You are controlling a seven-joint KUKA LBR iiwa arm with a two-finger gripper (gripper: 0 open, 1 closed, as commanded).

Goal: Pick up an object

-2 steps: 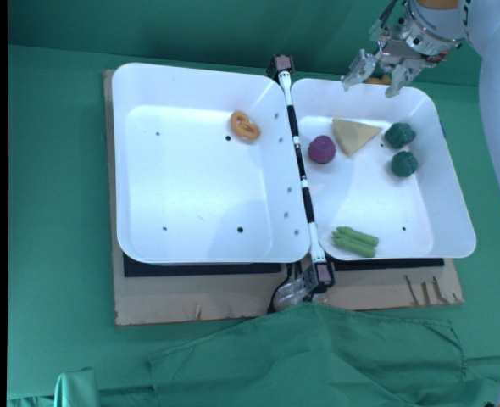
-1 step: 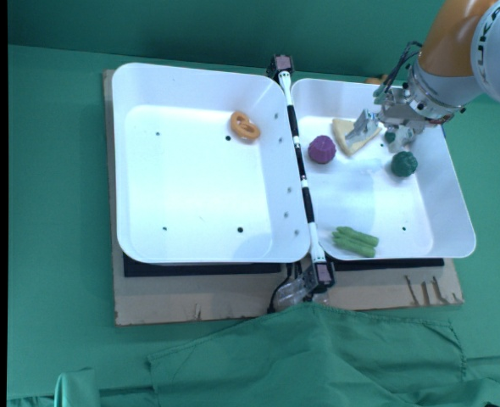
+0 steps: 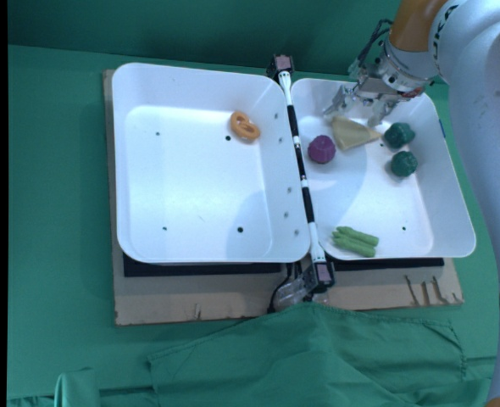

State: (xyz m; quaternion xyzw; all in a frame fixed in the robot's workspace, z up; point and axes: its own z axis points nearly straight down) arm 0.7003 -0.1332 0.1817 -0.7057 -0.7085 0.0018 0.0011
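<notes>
Approach step, by the look of it: gripper (image 3: 362,107) down in the right bin (image 3: 453,227), at its far end, fingers (image 3: 335,102) spread wide and holding nothing. Just below the tips, a tan wedge (image 3: 352,132), flat on the bin floor and seemingly the target, though hard to say whether touched yet. Close by: a purple lump (image 3: 321,149) to the wedge's left, two dark green pieces (image 3: 398,134) (image 3: 404,164) to its right, all near enough to crowd a grasp. Well apart, near the front edge of the same bin, green beans (image 3: 355,242). Alone in the left bin (image 3: 148,219), toward its far right corner, an orange pretzel (image 3: 245,126).

Next move, as a guess: lower over the wedge, straddle it, close, then lift straight up. Likely trouble: a thin, flat piece sliding out from under the tips, or a finger landing on a green piece.

Both bins side by side on brown cardboard (image 3: 148,308), parted by a black-and-white rod (image 3: 301,172) with a clamp at each end. Under everything, a desk draped in green cloth (image 3: 55,185), with a rumpled fold (image 3: 318,354) bunched at the front. Behind, a plain green wall (image 3: 191,11).
</notes>
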